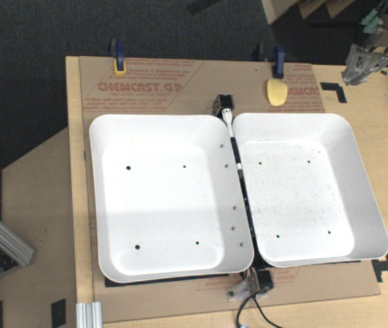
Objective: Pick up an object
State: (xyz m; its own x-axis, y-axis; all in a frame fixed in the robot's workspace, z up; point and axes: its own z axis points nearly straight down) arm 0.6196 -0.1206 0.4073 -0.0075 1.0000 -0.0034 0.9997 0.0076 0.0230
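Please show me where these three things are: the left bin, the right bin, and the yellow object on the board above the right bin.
Left bin [160, 207], camera view, on its bare floor.
Right bin [303, 197], camera view, on its bare floor.
Yellow object [277, 92], camera view, on its middle.

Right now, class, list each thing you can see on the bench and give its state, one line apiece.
Left bin: flat on the bench, white, upright.
Right bin: flat, touching the left bin's edge.
Yellow piece: lying on the board behind the right bin.
Blue clamps: gripping the board's back edge.
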